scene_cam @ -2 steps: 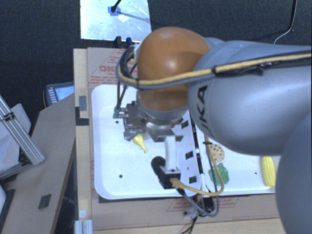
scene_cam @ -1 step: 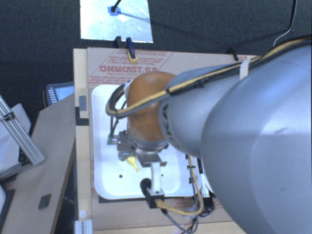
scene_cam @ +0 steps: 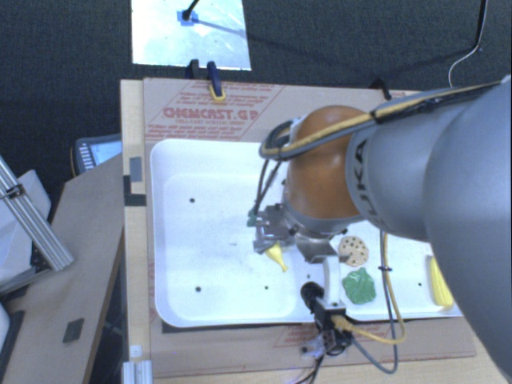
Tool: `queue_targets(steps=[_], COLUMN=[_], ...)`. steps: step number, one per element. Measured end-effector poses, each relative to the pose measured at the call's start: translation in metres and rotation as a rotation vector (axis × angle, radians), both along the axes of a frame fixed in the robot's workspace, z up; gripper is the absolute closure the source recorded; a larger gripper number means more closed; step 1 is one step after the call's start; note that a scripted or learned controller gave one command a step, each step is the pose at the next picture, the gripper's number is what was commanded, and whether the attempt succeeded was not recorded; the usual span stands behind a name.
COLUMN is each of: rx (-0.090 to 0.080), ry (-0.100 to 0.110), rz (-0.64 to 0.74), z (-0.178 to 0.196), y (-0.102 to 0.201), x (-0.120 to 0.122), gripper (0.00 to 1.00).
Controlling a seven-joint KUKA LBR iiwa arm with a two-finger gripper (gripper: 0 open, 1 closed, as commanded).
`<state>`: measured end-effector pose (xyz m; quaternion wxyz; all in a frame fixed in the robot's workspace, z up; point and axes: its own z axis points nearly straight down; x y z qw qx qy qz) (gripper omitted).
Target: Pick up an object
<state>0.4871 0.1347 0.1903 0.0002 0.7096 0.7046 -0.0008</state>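
Note:
My gripper (scene_cam: pixel 269 245) hangs low over the right part of the left white bin (scene_cam: pixel 196 214), mostly covered by the grey arm and its orange band (scene_cam: pixel 320 162). A small yellow pointed object (scene_cam: pixel 278 257) sticks out just under the gripper's lower edge, touching or very close to it. Whether it is gripped is hidden from this angle. In the right bin (scene_cam: pixel 408 298) lie a round speckled cookie-like piece (scene_cam: pixel 353 250), a green lumpy object (scene_cam: pixel 359 286) and a long yellow object (scene_cam: pixel 441 282).
The two bins rest on a cardboard sheet (scene_cam: pixel 208 112) printed with red letters. Cables (scene_cam: pixel 336 326) hang from the arm across the bins' front rim. A shiny metal plate (scene_cam: pixel 190 22) lies behind the bench, and an aluminium rail (scene_cam: pixel 32 222) stands at the left.

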Motion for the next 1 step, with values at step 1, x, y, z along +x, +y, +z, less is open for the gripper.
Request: queue_targets(steps=[1], rx=[0.005], ry=[-0.011], rz=[0.014], z=[0.2398], y=[0.0378], x=[0.0000], gripper=[1.00])
